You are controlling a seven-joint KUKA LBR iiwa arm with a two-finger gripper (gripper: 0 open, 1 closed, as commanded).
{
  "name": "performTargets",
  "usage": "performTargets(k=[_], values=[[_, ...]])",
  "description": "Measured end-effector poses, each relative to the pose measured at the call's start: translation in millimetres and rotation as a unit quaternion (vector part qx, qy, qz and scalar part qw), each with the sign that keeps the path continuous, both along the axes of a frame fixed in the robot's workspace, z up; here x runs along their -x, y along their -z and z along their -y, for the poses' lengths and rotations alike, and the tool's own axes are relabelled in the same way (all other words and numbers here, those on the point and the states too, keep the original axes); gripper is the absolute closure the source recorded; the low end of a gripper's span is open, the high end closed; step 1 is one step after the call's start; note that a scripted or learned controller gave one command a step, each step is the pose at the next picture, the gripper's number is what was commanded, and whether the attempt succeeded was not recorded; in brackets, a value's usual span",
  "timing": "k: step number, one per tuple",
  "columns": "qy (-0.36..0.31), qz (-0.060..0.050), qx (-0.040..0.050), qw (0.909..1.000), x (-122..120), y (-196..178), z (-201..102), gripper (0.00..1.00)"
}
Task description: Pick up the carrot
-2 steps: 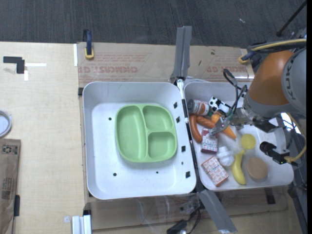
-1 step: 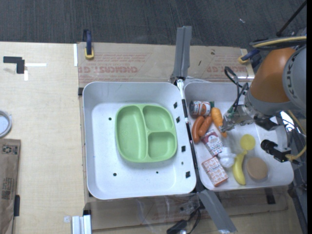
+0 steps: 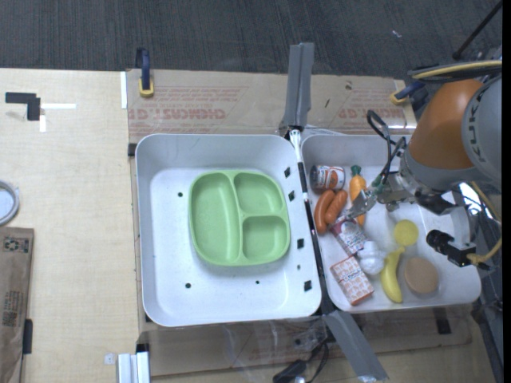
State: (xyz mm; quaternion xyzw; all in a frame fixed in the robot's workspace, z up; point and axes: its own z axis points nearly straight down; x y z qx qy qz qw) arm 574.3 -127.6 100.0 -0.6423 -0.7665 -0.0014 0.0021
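Observation:
The carrot (image 3: 357,187) is small and orange with a green top. It lies near the upper left of the right bin (image 3: 447,298), pointing roughly top to bottom. The gripper (image 3: 364,204) has come in from the right and sits low over the bin, just below and right of the carrot's lower end, close to or touching it. The grey wrist and orange band (image 3: 447,126) rise behind it to the right. Nothing is seen lifted in the gripper.
Two reddish sausages (image 3: 329,208) lie left of the carrot, with a small can (image 3: 326,176) above them. A packet (image 3: 349,234), white garlic (image 3: 370,254), red-white box (image 3: 351,281), banana (image 3: 391,274), lemon (image 3: 406,232) and brown disc (image 3: 421,277) fill the bin below. The left bin (image 3: 160,294) holds a green divided plate (image 3: 238,216).

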Motion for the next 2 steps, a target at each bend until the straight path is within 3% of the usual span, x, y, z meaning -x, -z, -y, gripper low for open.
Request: performTargets(k=[1,2], values=[[0.002,-0.002,-0.0007,1.0,-0.4,-5.8,0.6,1.0],[0.002,-0.002,-0.0005,1.0,-0.4,-5.9,0.7,0.0]])
